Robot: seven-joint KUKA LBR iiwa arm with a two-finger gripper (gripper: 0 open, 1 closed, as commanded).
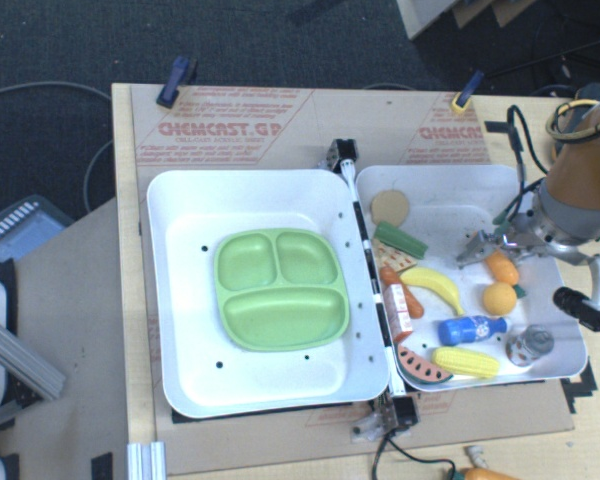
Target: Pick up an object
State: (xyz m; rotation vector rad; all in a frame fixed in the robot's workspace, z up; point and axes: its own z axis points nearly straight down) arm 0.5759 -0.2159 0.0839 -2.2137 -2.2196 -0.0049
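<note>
Two white bins sit below me. My gripper (483, 243) hangs in the right bin (430, 180), just beside the carrot (502, 266) at its 10 o'clock. I can't tell my grip. Next I should drop onto it.

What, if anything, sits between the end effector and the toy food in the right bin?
Nothing visible does. The end effector hangs at the right bin, right beside the carrot and orange. The banana and blue bottle lie uncovered further in.
</note>
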